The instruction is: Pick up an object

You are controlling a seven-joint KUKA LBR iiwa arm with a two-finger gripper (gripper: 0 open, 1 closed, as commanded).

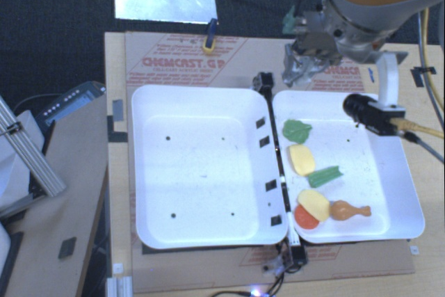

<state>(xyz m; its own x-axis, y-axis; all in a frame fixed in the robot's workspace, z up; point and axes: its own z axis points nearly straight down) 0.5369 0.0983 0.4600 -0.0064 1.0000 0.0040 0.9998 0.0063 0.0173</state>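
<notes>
yellow and green toys [302, 159] crowded the right bin's [389, 170] left side; the pincer [300, 71], its opening unreadable, risked nudging neighbours and slipping.

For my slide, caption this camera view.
Arm's tool hovers above the right bin holding toy foods; left bin alongside.

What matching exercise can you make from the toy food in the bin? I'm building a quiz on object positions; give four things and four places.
Things:
1. green leaf
2. drumstick
3. red tomato
4. green pod

Places:
A. nearest the bin's front corner by the divider
B. farthest back of the food
C. between the two yellow pieces
D. right of the lower yellow piece

Pairs: 1-B, 2-D, 3-A, 4-C
</notes>
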